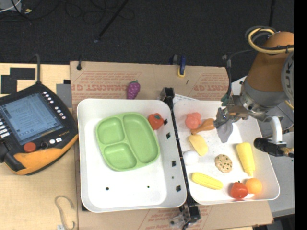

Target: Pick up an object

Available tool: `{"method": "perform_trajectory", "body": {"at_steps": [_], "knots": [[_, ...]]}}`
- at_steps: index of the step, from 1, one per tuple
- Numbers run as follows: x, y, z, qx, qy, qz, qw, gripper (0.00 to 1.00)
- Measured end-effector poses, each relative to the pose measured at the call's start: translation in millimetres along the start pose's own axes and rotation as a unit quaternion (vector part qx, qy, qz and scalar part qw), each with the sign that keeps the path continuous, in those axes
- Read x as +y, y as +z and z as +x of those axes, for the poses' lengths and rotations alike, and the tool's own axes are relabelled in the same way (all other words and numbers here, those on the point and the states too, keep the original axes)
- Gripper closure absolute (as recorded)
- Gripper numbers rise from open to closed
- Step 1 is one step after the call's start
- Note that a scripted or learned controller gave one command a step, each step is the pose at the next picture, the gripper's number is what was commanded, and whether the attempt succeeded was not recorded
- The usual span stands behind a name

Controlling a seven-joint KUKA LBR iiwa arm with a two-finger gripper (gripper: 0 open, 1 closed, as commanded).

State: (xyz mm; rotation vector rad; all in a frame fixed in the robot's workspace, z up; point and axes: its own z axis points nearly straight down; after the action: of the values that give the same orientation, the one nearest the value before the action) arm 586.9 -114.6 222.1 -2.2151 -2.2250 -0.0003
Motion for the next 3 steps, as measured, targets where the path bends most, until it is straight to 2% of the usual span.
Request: {"method": "perform_trajectory", "body": {"at_steps": [1,2,3], "knots": [[30.2,-12.5,47.0,0.000,0.000,-0.001,1.0000,1.00],[39.0,-13.1,79.6,0.000,0.001,0.000,1.0000,1.00],[44.5,-10.1,64.9,-0.001,0.002,0.000,1.0000,1.00]]}}
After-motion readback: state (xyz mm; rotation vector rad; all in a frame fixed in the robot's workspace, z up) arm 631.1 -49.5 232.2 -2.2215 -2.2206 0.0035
